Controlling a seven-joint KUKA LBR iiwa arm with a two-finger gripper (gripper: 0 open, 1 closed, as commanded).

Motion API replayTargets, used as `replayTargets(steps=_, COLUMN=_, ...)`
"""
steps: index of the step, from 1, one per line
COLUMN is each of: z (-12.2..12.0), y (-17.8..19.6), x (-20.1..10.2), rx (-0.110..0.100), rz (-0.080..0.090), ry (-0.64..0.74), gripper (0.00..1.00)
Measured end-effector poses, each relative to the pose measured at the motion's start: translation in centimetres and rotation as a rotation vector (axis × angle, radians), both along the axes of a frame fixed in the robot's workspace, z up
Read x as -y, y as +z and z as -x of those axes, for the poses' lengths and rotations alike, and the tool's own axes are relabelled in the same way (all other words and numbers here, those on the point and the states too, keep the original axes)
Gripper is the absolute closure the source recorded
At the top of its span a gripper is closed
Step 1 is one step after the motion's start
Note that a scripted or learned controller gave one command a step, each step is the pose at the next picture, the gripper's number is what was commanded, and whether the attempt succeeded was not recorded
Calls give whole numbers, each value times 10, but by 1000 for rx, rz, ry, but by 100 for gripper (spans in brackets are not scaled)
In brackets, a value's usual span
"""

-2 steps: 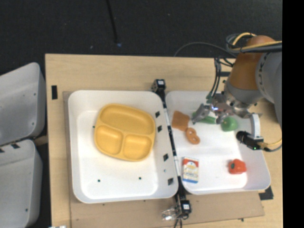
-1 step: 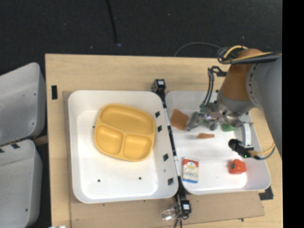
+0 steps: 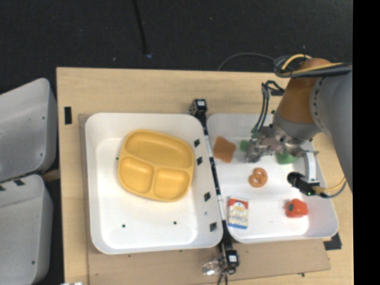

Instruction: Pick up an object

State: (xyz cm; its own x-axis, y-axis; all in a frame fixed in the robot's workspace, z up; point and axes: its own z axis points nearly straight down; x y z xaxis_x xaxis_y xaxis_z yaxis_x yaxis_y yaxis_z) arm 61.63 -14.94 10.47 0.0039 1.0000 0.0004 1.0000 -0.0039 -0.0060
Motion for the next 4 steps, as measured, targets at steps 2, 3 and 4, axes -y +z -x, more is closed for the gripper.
replayTargets(steps=2, z=11, y=97, x=-6, rx=7, rz=0, ry=7, gripper=100)
replayTargets(steps=3, z=3, y=154, x=-10, rx=8, rz=1, ry=8, gripper=100)
replayTargets(steps=4, z=1, y=174, x=-8, rx=5, rz=0, ry=9, gripper=100)
